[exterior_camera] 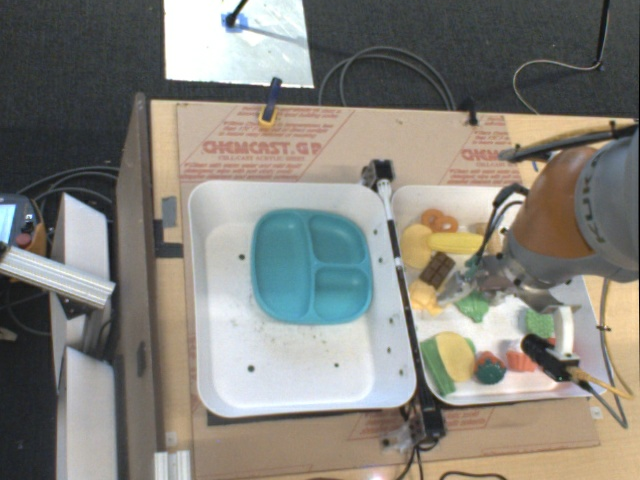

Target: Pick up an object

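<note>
The arm reaches low into the right bin [575,383], putting its tool [470,286] among the toy food, just beside a brown block [437,267]. I cannot tell its state (wrist hides it). A blue tray [310,266] occupies the left bin [225,368].

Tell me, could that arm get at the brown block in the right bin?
Probably yes. The brown block lies uncovered on top of the pile, and the end effector is just beside it with nothing between.
</note>
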Robot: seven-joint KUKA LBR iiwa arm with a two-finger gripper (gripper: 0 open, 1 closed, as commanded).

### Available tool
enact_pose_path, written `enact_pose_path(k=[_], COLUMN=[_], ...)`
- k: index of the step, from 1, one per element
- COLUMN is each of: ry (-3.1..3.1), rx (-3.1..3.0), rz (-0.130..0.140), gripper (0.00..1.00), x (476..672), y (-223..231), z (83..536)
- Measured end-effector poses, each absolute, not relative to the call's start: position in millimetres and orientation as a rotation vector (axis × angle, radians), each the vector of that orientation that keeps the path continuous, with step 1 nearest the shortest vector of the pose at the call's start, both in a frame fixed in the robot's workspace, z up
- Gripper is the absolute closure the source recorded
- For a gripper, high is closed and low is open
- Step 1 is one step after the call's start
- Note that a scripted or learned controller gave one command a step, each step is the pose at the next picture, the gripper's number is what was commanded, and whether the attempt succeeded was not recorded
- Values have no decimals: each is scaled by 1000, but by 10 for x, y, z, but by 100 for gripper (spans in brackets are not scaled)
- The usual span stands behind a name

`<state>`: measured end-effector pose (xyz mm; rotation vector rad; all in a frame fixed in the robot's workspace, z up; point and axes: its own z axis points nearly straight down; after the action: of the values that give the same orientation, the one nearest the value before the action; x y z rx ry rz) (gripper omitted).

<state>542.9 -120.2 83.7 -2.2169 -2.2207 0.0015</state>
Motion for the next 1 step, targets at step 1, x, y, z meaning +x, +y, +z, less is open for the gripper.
enact_pose_path(k=[1], ry=[-2225], rx=[-2221], rz=[-4], gripper=[100], x=[5459], y=[-1216], z=[952])
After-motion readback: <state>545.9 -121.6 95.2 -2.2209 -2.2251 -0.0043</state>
